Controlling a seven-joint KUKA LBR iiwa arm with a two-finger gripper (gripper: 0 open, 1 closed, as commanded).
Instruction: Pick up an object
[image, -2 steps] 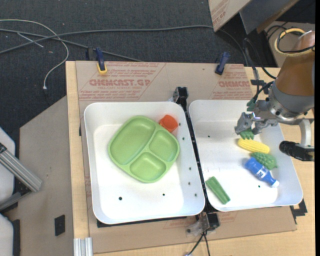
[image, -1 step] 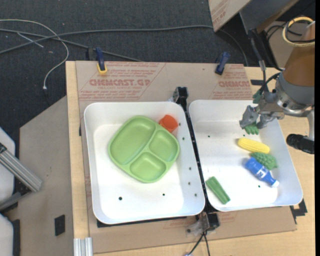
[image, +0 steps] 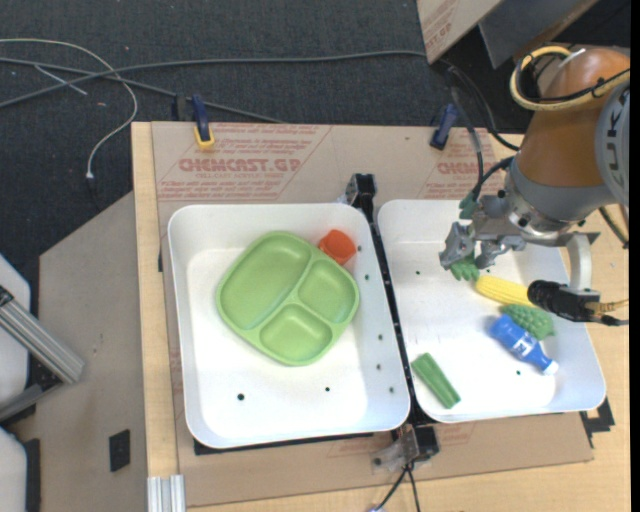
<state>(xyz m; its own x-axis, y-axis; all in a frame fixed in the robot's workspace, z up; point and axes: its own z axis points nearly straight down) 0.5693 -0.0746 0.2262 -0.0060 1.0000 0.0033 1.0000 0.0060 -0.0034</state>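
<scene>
Gripper (image: 468, 250) sits low over the right bin (image: 420, 225), upper-middle area, arm coming in from 2 o'clock. Can't tell the grip state: the wrist body blocks the tips from this angle. There's a small green bit (image: 463, 270) right at the tips, touching or just under them; can't say whether it's pinched or just lying there.

Nearest clear target is the corn (image: 503, 290), just beside the gripper at about 4 o'clock. Its long axis runs roughly 10-to-4, so it points back toward the gripper end-on. My read: a grab there wants a closing line across that axis, roughly 1-to-7.

Farther along the same 4 o'clock line:
- green bumpy piece (image: 533, 320), touching or nearly touching the far end of the corn
- blue bottle (image: 521, 343), just below that, axis also about 10-to-4, close to the green piece

These three are crowded together, so a descent on any one risks nudging its neighbours.

Green block (image: 436, 380) lies at 6 o'clock from the gripper, well apart, near the bin's bottom edge, standing alone. Looks like the cleanest pick, but the longest move.

Left bin (image: 190, 330), at 9 o'clock across the divider: green tray (image: 288, 298) with an orange thing (image: 338, 244) at its upper right edge.
</scene>
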